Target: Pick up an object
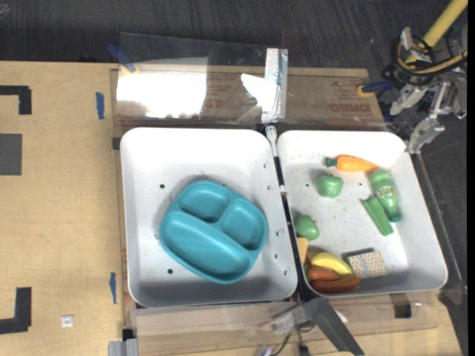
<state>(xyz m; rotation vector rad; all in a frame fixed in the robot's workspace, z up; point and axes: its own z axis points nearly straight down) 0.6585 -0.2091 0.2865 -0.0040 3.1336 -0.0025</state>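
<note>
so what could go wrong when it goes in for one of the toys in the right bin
1. The banana, the red piece and the patterned block sit bunched against the near wall of the right bin, so a grab there may catch two things or hit the wall.
2. The two green bottles lie touching; closing on one could push the other away.
3. The hand is at the bin's far right corner and could clip the rim going in.

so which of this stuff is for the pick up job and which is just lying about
Candidates for the pick, all in the right bin:
carrot
green pepper
green bottle
banana
claw

Just lying about:
teal divided tray
left bin
</note>
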